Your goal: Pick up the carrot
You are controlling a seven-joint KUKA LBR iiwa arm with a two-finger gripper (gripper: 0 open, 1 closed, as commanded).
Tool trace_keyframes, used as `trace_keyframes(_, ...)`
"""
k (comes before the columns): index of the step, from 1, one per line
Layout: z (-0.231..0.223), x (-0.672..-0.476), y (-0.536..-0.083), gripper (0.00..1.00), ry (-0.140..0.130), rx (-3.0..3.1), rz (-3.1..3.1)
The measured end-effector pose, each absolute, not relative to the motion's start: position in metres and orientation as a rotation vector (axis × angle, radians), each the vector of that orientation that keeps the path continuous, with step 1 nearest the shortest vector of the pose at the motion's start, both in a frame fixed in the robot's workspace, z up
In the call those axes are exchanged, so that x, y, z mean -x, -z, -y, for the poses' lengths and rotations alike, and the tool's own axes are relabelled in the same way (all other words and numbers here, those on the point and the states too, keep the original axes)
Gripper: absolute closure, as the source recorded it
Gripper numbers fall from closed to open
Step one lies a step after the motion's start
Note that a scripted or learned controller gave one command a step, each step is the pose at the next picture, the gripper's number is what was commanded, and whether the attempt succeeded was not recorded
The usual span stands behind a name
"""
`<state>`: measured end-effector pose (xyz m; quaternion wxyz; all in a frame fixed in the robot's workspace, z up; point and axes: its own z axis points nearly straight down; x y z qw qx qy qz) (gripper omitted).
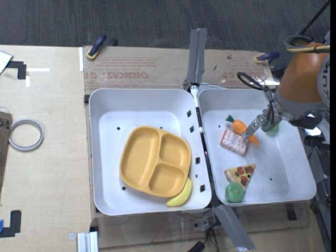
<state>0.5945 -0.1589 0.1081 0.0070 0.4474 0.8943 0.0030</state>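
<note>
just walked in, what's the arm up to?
The grey KUKA arm reaches in from the right, its gripper low in the right white bin, right at the small orange carrot. The carrot lies on the bin floor beside a red-and-white packet; no lift yet. A toy pizza slice and a green apple sit nearer the front. The left white bin holds a yellow divided plate and a banana.

Yellow plate [155,162], banana [181,195] left bin; pizza slice [240,174], apple [235,192] right.

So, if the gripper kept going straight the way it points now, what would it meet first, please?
Most likely the carrot: the gripper slants down-left right at it. The packet lies just beyond. Height is hard to judge from above.
</note>
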Motion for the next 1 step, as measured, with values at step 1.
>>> trace_keyframes(1, 0.1577, -0.5934, -0.2145, 1.0, 0.0, -1.455, -2.781)
